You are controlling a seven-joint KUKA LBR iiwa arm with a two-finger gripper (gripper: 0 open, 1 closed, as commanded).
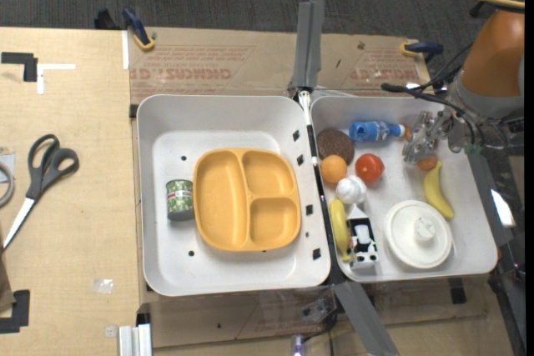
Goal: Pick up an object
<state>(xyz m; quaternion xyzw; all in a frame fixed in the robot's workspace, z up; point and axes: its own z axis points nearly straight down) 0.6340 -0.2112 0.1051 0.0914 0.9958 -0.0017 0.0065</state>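
Your pincer hangs low over the far right part of the right bin, just above a small orange object and the far end of a banana. Whether it has closed on anything, I cannot tell. You look to be at the reach-and-grasp step; next, confirm a grip before lifting.

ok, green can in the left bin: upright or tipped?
Tipped. The green can lies on its side on the left bin floor, label facing up, beside the yellow divided plate.
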